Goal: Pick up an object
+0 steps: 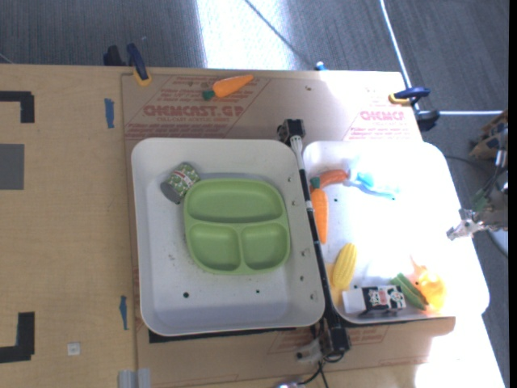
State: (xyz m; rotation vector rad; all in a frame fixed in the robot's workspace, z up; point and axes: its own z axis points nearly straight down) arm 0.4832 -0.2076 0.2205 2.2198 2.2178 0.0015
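Both white bins (153, 217) sit on the bench; toy corn (343, 265) lies well left of the end effector (467, 226), grip state unreadable.

I see two white bins side by side. Left bin (153, 217) holds a green divided tray (237, 234) w/ a small can (179, 181) touching its upper-left corner. Right bin (452, 241) holds a carrot (320, 214), corn cob (343, 266), small carton (376, 299).

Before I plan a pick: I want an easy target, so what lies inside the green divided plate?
The green divided plate in the left bin shows three bare compartments, with nothing in them. A small can rests against its upper-left rim. What is under the plate is covered.
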